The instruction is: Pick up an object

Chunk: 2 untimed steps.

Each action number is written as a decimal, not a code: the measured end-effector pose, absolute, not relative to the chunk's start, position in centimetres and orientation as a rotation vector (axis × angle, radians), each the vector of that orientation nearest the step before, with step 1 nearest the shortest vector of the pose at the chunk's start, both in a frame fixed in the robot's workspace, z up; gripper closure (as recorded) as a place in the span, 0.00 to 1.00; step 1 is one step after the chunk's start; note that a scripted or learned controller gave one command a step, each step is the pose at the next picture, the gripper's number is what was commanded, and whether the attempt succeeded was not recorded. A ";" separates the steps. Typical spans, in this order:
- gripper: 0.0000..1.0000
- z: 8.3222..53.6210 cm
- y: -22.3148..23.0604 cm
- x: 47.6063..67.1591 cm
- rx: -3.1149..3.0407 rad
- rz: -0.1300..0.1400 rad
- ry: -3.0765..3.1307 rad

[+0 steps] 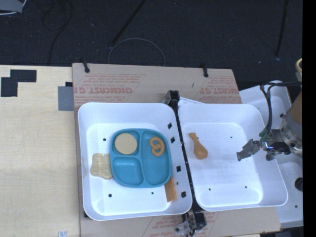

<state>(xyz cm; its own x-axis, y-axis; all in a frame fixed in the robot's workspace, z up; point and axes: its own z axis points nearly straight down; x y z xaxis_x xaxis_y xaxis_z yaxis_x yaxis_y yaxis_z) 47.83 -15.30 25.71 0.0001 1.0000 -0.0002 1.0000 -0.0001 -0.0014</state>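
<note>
Two white bins sit side by side on the table [39,147]. The left bin [94,117] holds a blue plate [140,174] with little sections, so food can stay apart. A round cracker [125,143] lies in one section and a pretzel [157,146] in another. A pale piece of toast [101,166] lies just beside the plate, touching its left edge. A brown stick [170,189] leans by the plate's bottom corner, near the wall between the bins.

The right bin [227,196] has one thing to grab: a tan spoon [198,146], lying flat near its left side with free room around it. That makes it an easy pick, I think.

The gripper [245,152] hangs over the right side of that bin, apart from the spoon. Nothing is between its fingers. I cannot tell how wide they are spread. It would need to go left and down to reach the spoon.
</note>
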 end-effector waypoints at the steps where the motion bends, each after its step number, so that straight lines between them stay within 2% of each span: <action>1: 0.00 21.2 -15.0 48.2 -2.216 0.006 -2.216; 2: 0.00 16.9 -14.7 47.9 -2.217 0.005 -2.215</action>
